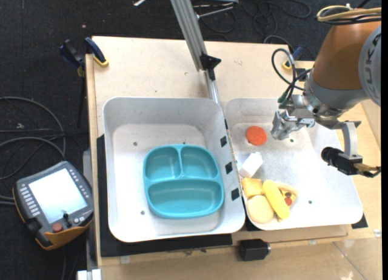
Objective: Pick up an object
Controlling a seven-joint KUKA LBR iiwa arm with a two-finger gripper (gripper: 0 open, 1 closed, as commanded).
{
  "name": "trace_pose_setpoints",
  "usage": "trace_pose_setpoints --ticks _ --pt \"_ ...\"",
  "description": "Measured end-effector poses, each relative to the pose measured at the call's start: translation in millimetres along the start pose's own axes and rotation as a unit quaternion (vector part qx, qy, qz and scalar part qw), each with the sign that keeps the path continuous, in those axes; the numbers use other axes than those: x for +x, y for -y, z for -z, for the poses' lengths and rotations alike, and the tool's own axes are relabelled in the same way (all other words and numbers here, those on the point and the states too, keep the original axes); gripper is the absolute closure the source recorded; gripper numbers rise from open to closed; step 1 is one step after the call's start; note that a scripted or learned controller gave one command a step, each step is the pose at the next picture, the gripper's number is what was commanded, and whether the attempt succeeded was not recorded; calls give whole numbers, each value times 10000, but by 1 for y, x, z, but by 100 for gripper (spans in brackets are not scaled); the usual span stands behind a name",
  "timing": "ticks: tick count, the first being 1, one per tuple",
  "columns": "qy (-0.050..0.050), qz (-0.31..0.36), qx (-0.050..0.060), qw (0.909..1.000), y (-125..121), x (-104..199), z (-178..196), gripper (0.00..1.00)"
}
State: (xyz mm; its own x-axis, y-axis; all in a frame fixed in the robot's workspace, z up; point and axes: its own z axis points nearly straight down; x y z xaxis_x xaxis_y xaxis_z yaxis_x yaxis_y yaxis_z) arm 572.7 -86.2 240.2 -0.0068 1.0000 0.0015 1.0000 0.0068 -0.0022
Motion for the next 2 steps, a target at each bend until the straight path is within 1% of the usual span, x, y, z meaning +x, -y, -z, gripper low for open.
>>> trace_pose_setpoints --ticks 1,2 --pt "-3 6 -4 10000 14 48 7 100" --pt "-3 8 3 10000 24 102 -8 100"
